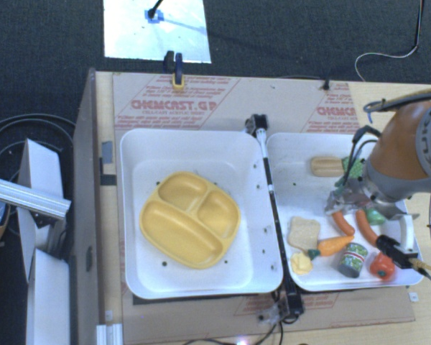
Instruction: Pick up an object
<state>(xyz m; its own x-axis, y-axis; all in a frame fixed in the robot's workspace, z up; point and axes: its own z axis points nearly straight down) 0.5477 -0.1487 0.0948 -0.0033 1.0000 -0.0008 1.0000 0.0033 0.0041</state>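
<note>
Two white bins sit side by side on the worktop (165, 95). Low in the right bin (294, 149), the tool (348, 196) hangs over the toy food; I cannot tell its opening. A sausage (343, 223) lies just at its 6 o'clock, a carrot (333, 246) beyond, a bread roll (325, 166) at 11 o'clock. A yellow tray (190, 219) fills the left bin (140, 157).

A dark carpet (43, 42) covers the floor around the bench (201, 95), whose top is a board printed with red lettering. A pale square sheet (155, 20) lies on the carpet beyond the bench, a blue mark near its middle. Black cables (14, 131) loop on the floor at the left, beside white boxes (47, 192) and a metal rail (29, 196). A thin cable (416, 20) trails at the upper right.
</note>
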